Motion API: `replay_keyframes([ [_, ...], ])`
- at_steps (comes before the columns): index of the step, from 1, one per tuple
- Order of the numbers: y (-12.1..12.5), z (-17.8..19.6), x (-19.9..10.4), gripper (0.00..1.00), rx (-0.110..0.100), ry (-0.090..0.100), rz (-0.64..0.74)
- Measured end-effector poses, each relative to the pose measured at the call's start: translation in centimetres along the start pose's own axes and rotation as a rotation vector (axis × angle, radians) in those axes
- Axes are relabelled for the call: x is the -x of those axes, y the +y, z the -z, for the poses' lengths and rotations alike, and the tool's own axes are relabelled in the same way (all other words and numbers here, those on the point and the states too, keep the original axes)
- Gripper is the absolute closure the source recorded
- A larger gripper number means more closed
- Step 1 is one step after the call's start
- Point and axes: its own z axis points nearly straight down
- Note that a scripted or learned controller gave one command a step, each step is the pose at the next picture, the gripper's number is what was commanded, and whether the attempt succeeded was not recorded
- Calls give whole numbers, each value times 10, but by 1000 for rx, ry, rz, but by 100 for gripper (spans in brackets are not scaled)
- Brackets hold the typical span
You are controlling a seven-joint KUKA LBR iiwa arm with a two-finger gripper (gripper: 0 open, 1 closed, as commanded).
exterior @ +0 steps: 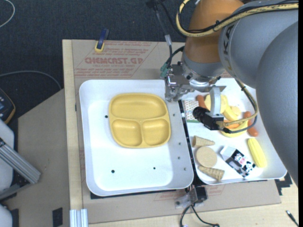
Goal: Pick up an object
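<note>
The gripper [174,88], open or shut I cannot tell, hangs over the far end where left bin [97,155] meets right bin [271,172], the tray [139,119] lying just beside it in the left bin's middle.

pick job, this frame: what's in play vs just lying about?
In play: hand; tray in left bin; cone, cookie, corn in right bin.
Lying about: clamp; board under the bins.
</note>
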Motion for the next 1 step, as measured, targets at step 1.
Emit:
replay_keyframes([
  [1, -16, -6, 14, 100, -8, -1, -4],
])
